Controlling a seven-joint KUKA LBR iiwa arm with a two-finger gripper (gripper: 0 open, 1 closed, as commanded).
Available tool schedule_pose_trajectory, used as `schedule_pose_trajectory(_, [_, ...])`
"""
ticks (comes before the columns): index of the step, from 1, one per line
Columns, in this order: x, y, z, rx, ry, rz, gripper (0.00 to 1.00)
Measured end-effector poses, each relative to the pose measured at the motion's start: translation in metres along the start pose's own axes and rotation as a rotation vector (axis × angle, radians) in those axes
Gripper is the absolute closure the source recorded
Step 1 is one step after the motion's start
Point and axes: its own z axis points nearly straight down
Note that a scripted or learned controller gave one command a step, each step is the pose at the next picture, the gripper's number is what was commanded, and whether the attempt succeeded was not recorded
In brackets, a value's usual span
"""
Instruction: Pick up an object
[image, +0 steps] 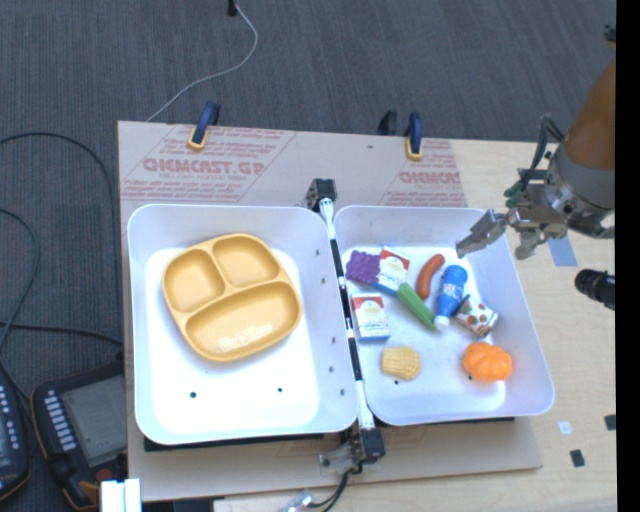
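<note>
Clearly "CHEMCAST" (red print) on board (205, 167)

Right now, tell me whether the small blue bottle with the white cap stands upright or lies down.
Lying down. The small blue bottle with the white cap shows its full length along the floor of the right white bin, cap toward the camera.

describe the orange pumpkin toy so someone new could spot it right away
Look at the right-hand white bin, the one crowded with small toy foods. Go to its front right corner, nearest the camera: the orange pumpkin toy sits there, just below a small red-and-white carton. It is the only round, bright orange piece; the corn cob to its left is pale yellow.
</note>
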Motion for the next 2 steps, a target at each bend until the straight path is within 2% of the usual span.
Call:
schedule_pose_trajectory(1, [-0.047, 0.023, 0.164, 0.004, 0.001, 0.001, 0.0])
schedule_pose_trajectory(2, [0.007, 0.006, 0.194, -0.005, -0.002, 0.001, 0.0])
